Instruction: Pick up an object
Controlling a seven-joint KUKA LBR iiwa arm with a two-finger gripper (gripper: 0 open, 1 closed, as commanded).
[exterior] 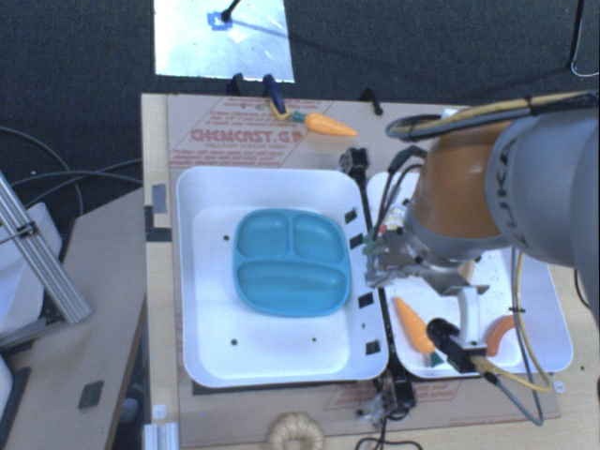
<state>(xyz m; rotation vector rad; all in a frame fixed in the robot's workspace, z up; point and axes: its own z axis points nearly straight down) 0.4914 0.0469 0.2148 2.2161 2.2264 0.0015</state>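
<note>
My gripper (398,272) hangs low over the left side of the right bin (561,345), under the grey arm and its orange band. Just below it in that bin lies an orange toy carrot (411,322), its green end pointing to the front. Whether the gripper touches the carrot is hidden by the wrist. A second orange piece (502,332) lies further right in the same bin, partly hidden. In the left bin (202,251) a blue divided plate (289,261) lies flat near the middle.
Another toy carrot (328,125) lies on the cardboard sheet behind the bins, next to a blue clip (274,92). A beige ring (298,431) sits at the bench's front edge. A shiny metal sheet (220,26) lies at the back.
</note>
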